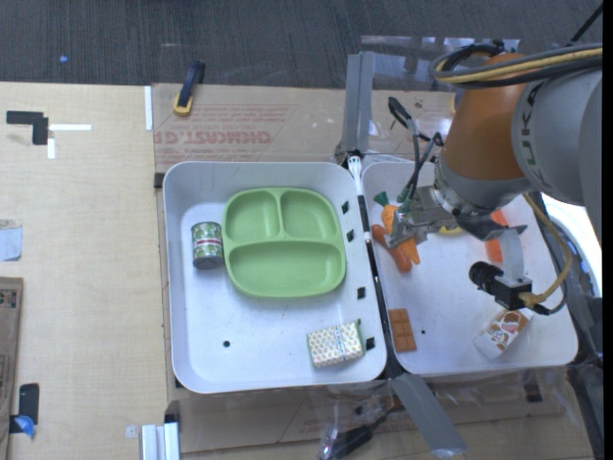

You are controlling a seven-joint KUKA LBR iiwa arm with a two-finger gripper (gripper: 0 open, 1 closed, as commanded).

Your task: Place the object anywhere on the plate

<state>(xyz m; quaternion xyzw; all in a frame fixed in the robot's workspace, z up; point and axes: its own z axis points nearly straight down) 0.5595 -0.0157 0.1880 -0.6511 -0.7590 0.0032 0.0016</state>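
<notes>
Over the right bin, at its 10 o'clock corner: gripper (407, 226) sits low above the orange carrot toy (400, 242); from my screen I cannot tell how the tool stands or whether it has the toy.
Task thing: I take the carrot toy as the object; it lies in the right bin (551, 353) hard against the divider, well apart from the plate.
Plate: green three-compartment plate (284, 241) lies flat in the left bin (187, 353), toward 12 o'clock; all compartments bare.
Left bin, other contents: small green-labelled can (206, 244) upright at the plate's 9 o'clock, just beside its rim; patterned box (335, 345) at the plate's 5 o'clock, near the bin's front wall.
Right bin, other contents: brown chocolate-bar toy (401, 329) at 7 o'clock by the divider; small carton (502, 333) at 5 o'clock; orange piece (494, 249) near the middle, partly under the arm.
In the way: the raised rims between the two bins (366, 247) stand between carrot and plate; black cabling and a black fitting (498, 284) hang beside the wrist.
Bench: yellow-handled tool (188, 87) at 12 o'clock beyond the left bin.
</notes>
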